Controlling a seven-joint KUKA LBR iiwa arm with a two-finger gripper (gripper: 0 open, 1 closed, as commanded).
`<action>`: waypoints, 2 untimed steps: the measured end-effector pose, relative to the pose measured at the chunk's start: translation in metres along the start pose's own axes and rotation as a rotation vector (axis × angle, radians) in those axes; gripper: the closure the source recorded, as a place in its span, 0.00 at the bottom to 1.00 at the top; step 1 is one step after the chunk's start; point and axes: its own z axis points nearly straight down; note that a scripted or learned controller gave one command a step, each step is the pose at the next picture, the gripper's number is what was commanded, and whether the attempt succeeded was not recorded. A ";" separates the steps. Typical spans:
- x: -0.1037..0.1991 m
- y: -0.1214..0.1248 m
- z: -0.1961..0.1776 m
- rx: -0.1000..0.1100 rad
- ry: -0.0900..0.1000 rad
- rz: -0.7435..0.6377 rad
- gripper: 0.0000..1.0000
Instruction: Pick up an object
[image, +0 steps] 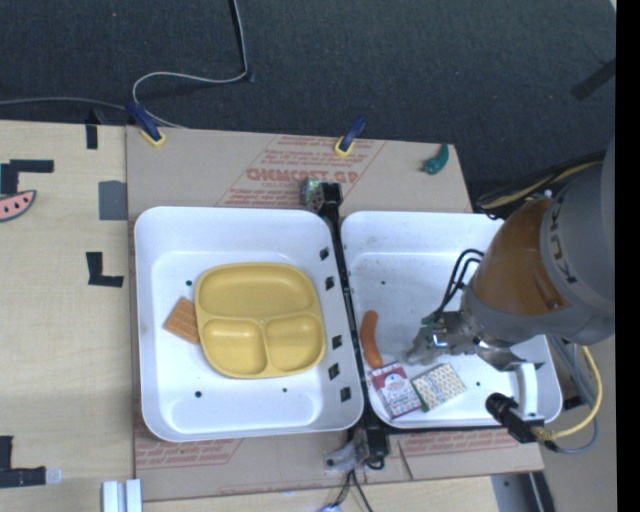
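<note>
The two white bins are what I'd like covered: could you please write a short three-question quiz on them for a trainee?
1. True or false: the yellow divided plate lies in the right bin.
2. Which thing lies nearest the divider between the bins?
A. the orange sausage-shaped piece
B. the small patterned packet
C. the tan flat piece
3. Fill in: the gripper hangs over the ____ bin.

Key
1. False; it lies in the left bin, partly over the tan flat piece.
2. A; it lies in the right bin, right beside the divider.
3. Right; the arm reaches over that bin.
</note>
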 end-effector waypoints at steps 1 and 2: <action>0.000 0.000 0.000 0.000 0.000 0.000 0.00; 0.004 0.030 0.028 0.003 0.002 -0.001 0.00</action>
